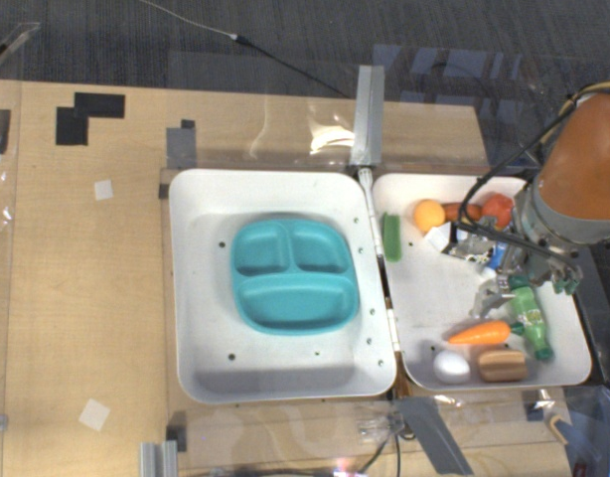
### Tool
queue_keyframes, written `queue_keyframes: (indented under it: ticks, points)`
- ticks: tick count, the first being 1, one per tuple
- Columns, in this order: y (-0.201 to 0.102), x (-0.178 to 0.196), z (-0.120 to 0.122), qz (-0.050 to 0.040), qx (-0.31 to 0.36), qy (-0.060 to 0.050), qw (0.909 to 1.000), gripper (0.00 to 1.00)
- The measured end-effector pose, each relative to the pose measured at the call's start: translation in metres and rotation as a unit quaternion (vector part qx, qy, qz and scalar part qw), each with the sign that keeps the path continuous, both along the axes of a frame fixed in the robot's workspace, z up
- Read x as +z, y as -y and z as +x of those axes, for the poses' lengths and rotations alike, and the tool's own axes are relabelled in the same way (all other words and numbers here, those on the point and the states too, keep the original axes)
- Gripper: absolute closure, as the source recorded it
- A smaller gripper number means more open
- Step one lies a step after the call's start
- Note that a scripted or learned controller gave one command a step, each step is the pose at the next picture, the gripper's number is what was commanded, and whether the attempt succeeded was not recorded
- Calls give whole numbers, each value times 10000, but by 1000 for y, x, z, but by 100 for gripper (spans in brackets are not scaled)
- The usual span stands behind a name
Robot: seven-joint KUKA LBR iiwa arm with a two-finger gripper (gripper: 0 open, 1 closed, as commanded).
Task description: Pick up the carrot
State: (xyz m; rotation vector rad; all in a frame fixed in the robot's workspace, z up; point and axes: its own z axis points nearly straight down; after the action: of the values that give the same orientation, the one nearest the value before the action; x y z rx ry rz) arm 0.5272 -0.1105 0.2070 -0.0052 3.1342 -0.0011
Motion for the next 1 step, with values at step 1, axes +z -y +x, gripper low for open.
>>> queue_keyframes:
  ticks: [1]
  points:
    - [15, -104, 39, 10, -49, -48, 10000, 0]
